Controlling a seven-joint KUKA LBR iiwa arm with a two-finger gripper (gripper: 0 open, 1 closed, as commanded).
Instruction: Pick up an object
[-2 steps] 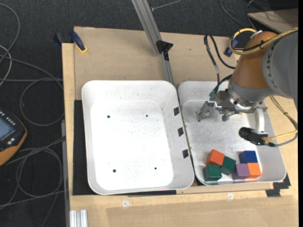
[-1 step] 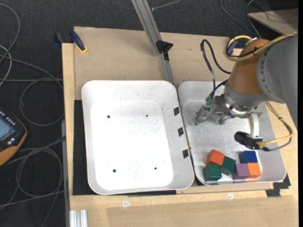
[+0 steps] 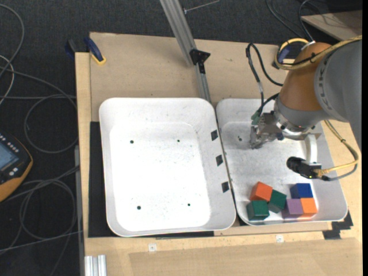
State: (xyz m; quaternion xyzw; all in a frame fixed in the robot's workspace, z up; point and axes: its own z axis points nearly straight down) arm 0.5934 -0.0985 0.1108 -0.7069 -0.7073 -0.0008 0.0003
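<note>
Blocks (image 3: 282,202) all huddled in the right bin's (image 3: 241,154) near corner – orange, green, purple, blue, touching each other, prob. pushed there against the rim. Left bin (image 3: 115,154) bare. Pincer (image 3: 257,135) sits over the right bin's far half, well apart from the blocks – nothing in it, open or closed I can't tell.

White bins (image 3: 155,111); orange (image 3: 263,191), green (image 3: 258,210), purple (image 3: 294,207) blocks.

orange cube (image 3: 263,191): tilted, right bin, near front
green cubes (image 3: 258,210): two, just beside the orange one
purple cube (image 3: 294,207): front edge
blue cube (image 3: 302,190): behind second orange cube (image 3: 309,206)
cluster: close together, front right corner
</note>
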